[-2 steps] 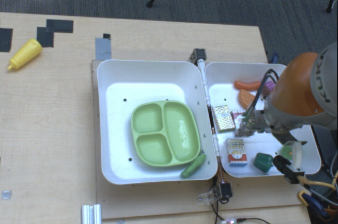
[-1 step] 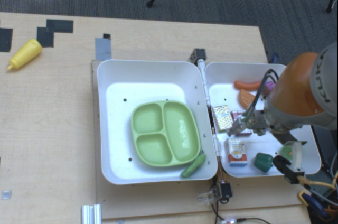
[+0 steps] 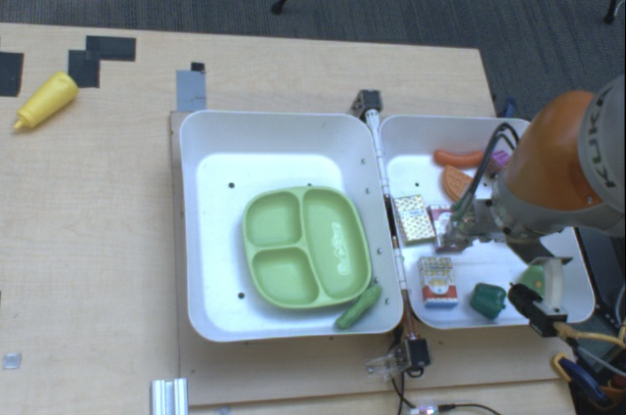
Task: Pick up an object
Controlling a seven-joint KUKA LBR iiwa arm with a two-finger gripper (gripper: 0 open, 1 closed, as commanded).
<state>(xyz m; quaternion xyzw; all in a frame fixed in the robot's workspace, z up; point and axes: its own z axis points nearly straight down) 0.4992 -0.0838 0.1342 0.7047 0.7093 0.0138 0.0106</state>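
Note:
My gripper [image 3: 453,235] hangs low in the right bin [image 3: 411,170], below the arm's orange band [image 3: 553,154]. It sits just right of a small patterned box [image 3: 414,218] and above a little red and white carton [image 3: 439,283]. A dark green block [image 3: 487,299] lies to the right of the carton. An orange sausage-shaped piece [image 3: 458,157] and an orange slice [image 3: 456,180] rest at the back of the bin. The arm hides part of a light green piece [image 3: 533,277] at the bin's right side.
The left bin [image 3: 210,237] holds a light green divided plate [image 3: 306,248], with a green pod [image 3: 358,305] against its front right corner. A yellow bottle-shaped toy [image 3: 45,101] lies on the bench at far left. Cables [image 3: 587,345] trail at the front right.

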